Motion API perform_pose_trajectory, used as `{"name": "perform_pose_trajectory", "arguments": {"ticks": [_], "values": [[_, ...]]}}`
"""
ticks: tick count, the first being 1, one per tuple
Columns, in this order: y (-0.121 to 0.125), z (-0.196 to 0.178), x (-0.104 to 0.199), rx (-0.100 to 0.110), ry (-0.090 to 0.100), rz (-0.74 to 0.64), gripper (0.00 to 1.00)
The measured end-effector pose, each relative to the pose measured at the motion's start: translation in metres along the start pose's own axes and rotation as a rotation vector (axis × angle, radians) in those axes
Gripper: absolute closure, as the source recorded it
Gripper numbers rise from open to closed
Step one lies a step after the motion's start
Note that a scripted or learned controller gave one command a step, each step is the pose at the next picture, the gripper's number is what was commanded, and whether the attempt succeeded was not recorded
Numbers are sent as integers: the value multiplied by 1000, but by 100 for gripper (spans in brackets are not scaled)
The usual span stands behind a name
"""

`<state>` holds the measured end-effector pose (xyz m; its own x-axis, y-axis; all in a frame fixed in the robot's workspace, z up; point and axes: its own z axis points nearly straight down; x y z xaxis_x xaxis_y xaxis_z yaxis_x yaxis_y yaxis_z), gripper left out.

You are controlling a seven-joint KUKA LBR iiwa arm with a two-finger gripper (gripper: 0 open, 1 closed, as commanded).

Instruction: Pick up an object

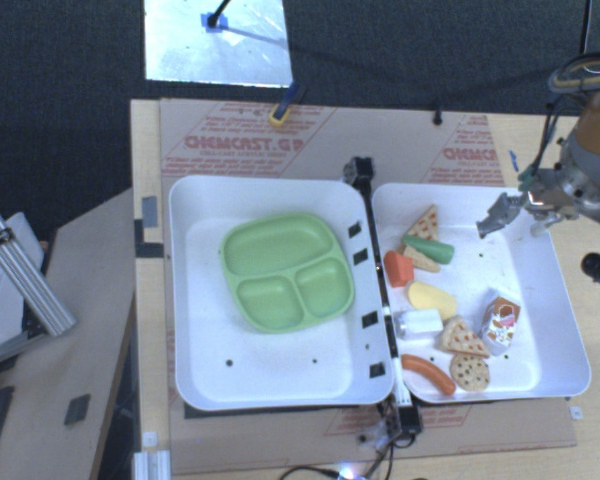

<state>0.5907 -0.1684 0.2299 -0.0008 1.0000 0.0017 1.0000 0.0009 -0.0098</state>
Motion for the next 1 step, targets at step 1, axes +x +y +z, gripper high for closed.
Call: {"name": "perform_pose_trajectory", "arguments": {"ticks": [1], "values": [[2,-6,0,-11,-2,-3,0]]}}
